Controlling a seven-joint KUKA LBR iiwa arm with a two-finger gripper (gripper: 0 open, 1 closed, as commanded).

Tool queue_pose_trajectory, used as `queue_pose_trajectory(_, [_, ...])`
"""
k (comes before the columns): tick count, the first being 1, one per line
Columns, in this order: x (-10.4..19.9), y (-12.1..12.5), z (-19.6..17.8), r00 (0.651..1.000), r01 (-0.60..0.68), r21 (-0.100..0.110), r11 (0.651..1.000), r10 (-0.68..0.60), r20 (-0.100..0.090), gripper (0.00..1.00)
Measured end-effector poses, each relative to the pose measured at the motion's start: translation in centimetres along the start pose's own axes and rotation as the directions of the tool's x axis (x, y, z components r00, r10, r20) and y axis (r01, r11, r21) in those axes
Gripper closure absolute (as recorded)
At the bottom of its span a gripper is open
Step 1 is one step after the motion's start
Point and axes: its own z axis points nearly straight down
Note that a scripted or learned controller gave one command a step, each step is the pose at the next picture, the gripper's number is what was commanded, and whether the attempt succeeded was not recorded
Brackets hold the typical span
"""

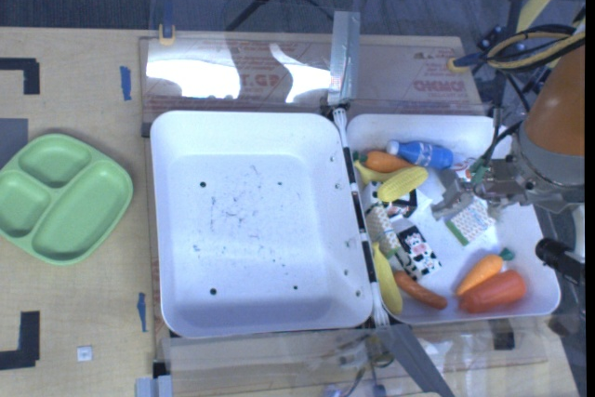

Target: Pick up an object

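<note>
The right bin holds several toys. A blue bottle lies at the back, with a yellow corn cob and an orange piece beside it. A black-and-white cow figure sits mid-bin. Along the bin's left wall lies a banana, and a red sausage rests near the front. A carrot and a red-orange pepper sit at the front right. My gripper hangs low over the bin's middle right, just above a white-and-green checkered packet. I see nothing held in it.
The left white bin adjoins the right one along a shared rim. A green divided plate lies on the bench at far left. A clear panel and cardboard stand behind the bins. Cables and a tripod crowd the right side.
</note>
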Motion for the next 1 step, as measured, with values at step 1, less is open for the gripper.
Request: queue_pose_trajectory(1, [-4.48, 4.18, 9.08, 1.0, 0.012, -0.001, 1.0, -0.012, 0.001, 0.0])
